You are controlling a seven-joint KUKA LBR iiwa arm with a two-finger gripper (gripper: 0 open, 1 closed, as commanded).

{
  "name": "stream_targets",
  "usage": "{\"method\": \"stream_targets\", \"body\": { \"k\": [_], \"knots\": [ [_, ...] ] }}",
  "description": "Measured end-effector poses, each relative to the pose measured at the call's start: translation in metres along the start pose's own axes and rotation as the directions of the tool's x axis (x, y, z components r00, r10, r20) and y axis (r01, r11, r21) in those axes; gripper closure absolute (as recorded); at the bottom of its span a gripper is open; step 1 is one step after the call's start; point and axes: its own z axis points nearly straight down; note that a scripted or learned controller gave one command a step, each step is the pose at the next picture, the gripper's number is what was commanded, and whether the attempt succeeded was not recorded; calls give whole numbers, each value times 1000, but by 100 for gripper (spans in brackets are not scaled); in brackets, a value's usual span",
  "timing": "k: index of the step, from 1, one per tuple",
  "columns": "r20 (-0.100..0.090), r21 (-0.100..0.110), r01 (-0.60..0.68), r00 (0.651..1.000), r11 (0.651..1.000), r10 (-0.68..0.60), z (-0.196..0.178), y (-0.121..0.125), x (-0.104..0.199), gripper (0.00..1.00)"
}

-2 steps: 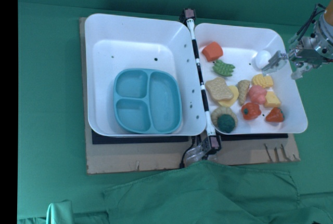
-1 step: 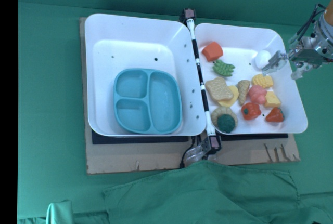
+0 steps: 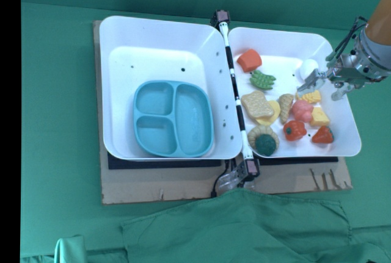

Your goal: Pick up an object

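Green cloth covers the table (image 3: pixel 55 103), and on it two shallow white bins sit side by side on a cardboard sheet (image 3: pixel 122 191). In the left bin (image 3: pixel 122 36) lies a light blue divided plate (image 3: pixel 174 118); the right bin (image 3: pixel 275 39) holds a scatter of toy food.

At the right edge of the frame the arm reaches in, and the gripper (image 3: pixel 325 85) hangs over the right bin's far-right side with its two fingers spread apart, nothing between them. One finger points down-left beside a small white egg-like piece (image 3: pixel 308 66), the other down-right toward the bin's rim.

Just below the gripper in the frame lies a yellow piece (image 3: pixel 311 97), and a little lower left of that a pink toy (image 3: pixel 302 110) (their exact shapes are hard to read at this size). Those look like the nearest candidates, so the coming move seems to turn on a short drop down and slightly left. The yellow piece's long axis runs roughly left to right in the frame.

Farther left lie a waffle-like cracker (image 3: pixel 256 104), a green pod (image 3: pixel 263 80) and an orange-red piece (image 3: pixel 249 60), all well apart from the gripper.
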Motion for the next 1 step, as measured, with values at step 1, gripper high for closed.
{"method": "stream_targets", "body": {
  "k": [1],
  "knots": [
    [0, 0, -1, 1000, 1000, 1, 56, -6, -8, 0]
  ]
}}
